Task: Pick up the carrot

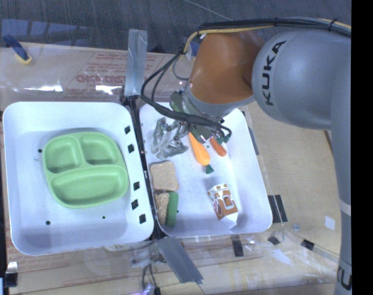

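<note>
In the right-hand bin [257, 183], near its far end, the arm's gripper [169, 139] hangs with its metal fingers [159, 133] spread apart, closed on nothing. The carrot [200, 150] lies just beside it toward the arm, apart from the fingers, its long axis running from the far side down toward the camera, leafy green end nearest the camera. A second, smaller orange piece [218, 146] sits alongside. A slice of bread [163, 176] and a printed packet [223, 203] rest nearer. The left bin [20, 140] holds a green divided plate [85, 168].
</note>
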`<action>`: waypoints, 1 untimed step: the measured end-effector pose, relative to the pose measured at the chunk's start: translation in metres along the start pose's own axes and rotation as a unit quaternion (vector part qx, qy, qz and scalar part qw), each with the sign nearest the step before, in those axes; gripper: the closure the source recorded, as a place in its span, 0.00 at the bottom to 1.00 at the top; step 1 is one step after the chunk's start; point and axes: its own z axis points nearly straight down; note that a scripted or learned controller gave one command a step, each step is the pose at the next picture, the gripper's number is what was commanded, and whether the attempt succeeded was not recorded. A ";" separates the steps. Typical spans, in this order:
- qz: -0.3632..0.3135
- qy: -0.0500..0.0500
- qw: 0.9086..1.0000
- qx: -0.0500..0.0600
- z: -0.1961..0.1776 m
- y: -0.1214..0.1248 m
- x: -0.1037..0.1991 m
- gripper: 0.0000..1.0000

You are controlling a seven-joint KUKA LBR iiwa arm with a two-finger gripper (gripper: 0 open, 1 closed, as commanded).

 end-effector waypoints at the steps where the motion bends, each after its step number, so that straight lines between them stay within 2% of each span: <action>1: 0.219 -0.002 0.976 0.001 -0.019 -0.032 -0.013 1.00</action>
